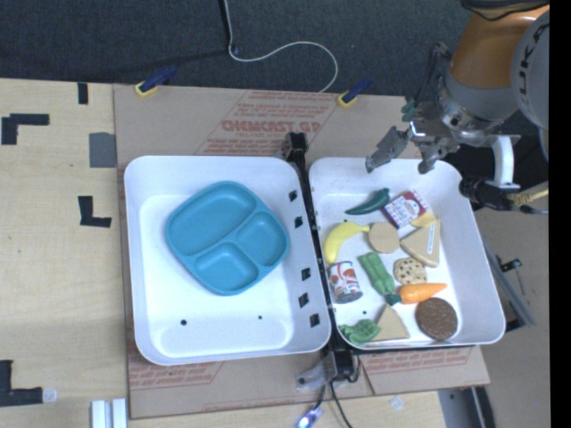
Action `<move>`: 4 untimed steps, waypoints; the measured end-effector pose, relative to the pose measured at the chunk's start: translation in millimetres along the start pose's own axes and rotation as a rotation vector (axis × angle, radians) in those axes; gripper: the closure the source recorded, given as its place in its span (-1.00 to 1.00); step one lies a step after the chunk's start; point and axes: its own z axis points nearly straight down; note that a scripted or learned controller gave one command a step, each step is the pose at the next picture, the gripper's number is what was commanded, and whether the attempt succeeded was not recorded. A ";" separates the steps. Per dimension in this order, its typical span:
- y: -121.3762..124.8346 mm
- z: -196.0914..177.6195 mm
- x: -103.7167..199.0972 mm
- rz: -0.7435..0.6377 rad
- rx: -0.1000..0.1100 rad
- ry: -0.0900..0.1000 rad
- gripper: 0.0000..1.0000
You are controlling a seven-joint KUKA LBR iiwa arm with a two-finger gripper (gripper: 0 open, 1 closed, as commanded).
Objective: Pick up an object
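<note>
Two white bins, one blue tray, one banana, gripper spread, holding nothing

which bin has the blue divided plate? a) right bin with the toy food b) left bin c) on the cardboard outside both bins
b: the blue divided plate lies in the left bin, apart from the toy food in the right bin.

One fixed cam above bench, slanted down, both bins in frame
</note>
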 end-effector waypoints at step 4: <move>-150.4 -266.7 144.0 -0.003 0.001 0.000 1.00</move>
